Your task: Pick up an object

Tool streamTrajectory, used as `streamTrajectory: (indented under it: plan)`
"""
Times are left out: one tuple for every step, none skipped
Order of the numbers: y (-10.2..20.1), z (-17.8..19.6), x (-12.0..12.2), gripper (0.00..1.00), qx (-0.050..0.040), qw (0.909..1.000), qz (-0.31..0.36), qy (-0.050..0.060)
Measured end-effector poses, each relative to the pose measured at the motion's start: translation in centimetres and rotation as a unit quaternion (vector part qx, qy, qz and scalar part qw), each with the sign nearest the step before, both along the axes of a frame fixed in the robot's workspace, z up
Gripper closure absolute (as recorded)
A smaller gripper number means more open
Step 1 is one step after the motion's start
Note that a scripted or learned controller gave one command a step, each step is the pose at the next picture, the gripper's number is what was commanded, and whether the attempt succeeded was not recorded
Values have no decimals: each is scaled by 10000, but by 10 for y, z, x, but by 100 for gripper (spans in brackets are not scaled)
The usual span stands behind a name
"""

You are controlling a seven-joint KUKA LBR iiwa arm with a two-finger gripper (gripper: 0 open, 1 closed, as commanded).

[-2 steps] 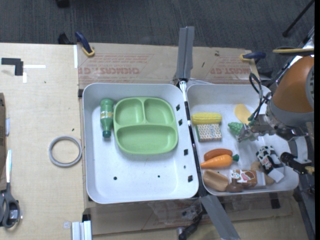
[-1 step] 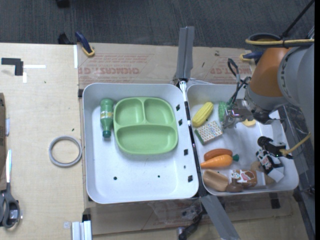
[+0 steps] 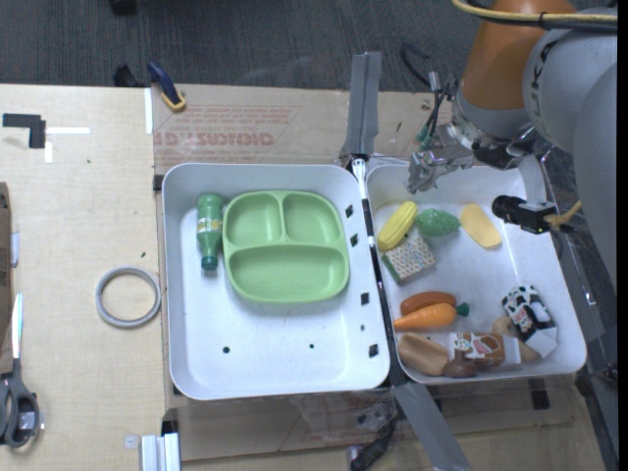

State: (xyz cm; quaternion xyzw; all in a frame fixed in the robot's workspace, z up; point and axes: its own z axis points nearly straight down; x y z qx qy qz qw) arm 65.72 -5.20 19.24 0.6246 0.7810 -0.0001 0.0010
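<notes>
Corn cob (image 3: 397,225): lies just below my gripper (image 3: 424,172) in right bin (image 3: 569,292), green leafy toy (image 3: 438,223) beside it. Whether my gripper is clenched or released, I cannot tell.

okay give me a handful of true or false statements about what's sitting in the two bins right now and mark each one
1. The green bottle lies in the left bin, beside the divided green plate. True.
2. The corn cob rests on the plate. False: it lies in the right bin.
3. The carrot is in the right bin. True.
4. The gripper hangs over the left bin. False: it is above the right bin's far edge.
</notes>
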Motion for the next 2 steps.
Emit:
streamTrajectory:
  plan:
    - [0, 0, 0, 0, -3, 10000, -4, 5]
    - [-49, -100, 2, 0, -4, 9999, 149, 2]
